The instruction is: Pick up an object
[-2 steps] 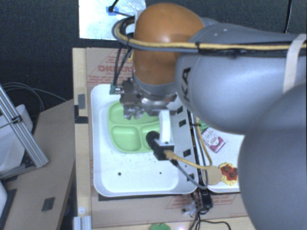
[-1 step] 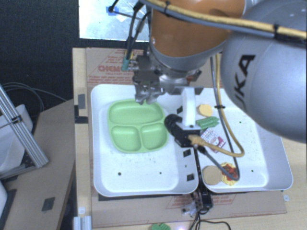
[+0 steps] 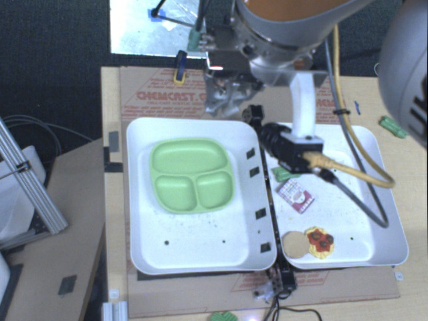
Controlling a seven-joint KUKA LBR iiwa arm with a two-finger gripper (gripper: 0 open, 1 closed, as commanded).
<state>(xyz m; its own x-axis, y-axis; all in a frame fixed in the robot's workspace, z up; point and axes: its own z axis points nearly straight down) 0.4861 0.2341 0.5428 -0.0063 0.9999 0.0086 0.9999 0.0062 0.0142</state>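
Seemingly the gripper (image 3: 224, 104) hangs at the far side of the camera view, over the cardboard sheet (image 3: 160, 93) on the surface (image 3: 80, 179), just beyond the far rim of the left bin (image 3: 200, 246). It is over neither bin. The arm (image 3: 301, 5) crowds it from above, and I cannot tell whether the jaws are open or closed; nothing can be seen held in them.

No one thing is named by the task, so everything in the bins is a candidate. The left bin holds a green divided tray (image 3: 192, 176) lying flat, its long axis running across the view. It lies straight toward the camera from the gripper and is the nearest candidate. It is broad and low, so I judge it would be taken by a rim, not across the middle.

The right bin (image 3: 374, 233) holds the small things. A small green piece (image 3: 281, 174) lies just beside the wall shared with the left bin. A pink packet (image 3: 295, 196) lies flat and slanted near it. At the near end, a tan disc (image 3: 294, 244) and a yellow and red piece (image 3: 320, 241) lie touching or nearly so. All of these lie toward the camera and to the view's right of the gripper, farther than the tray. Reaching them means crossing the dividing wall.
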